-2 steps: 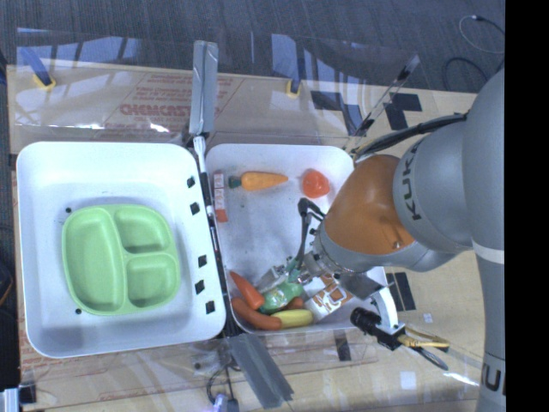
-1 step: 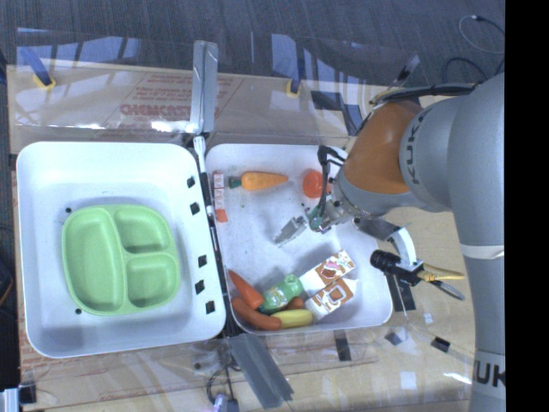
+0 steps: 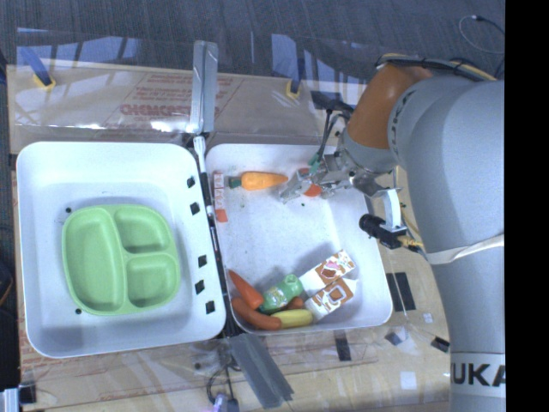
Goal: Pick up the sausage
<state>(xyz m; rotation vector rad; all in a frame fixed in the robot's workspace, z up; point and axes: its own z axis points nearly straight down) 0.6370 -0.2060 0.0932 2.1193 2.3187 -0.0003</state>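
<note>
The gripper [image 3: 300, 187] hangs low in the right bin [image 3: 283, 230], at its far side just beside a carrot [image 3: 262, 179]; how wide it is, I cannot tell. The sausage [image 3: 255, 318] lies at the bin's near wall, touching a banana [image 3: 292, 318]

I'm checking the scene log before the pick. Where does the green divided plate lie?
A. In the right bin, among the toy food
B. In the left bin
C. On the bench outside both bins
B: the green divided plate rests on the floor of the left bin, away from the toy food.
</note>
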